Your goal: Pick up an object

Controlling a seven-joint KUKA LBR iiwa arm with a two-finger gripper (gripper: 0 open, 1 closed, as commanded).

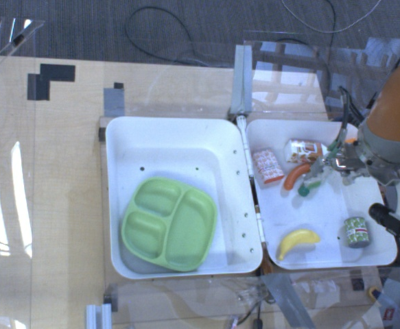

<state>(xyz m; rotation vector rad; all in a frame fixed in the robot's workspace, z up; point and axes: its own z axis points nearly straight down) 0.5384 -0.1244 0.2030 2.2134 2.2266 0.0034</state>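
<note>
My gripper (318, 170) reaches in from the right over the upper middle of the right bin (323, 218). Its tip is just beside an orange sausage-shaped toy (294, 176) and a small green object (304, 190). A clear jar with a red and white label (302, 148) lies just behind the tip. A red and white snack packet (267, 165) rests at the bin's left wall. A yellow banana (298, 242) lies near the front, and a green can (355, 232) stands at the front right.
The left bin (165, 142) holds a green divided plate (169, 223) at its front. A metal divider post (241, 81) rises behind the two bins. Black cables (158, 29) lie on the dark floor beyond the bench.
</note>
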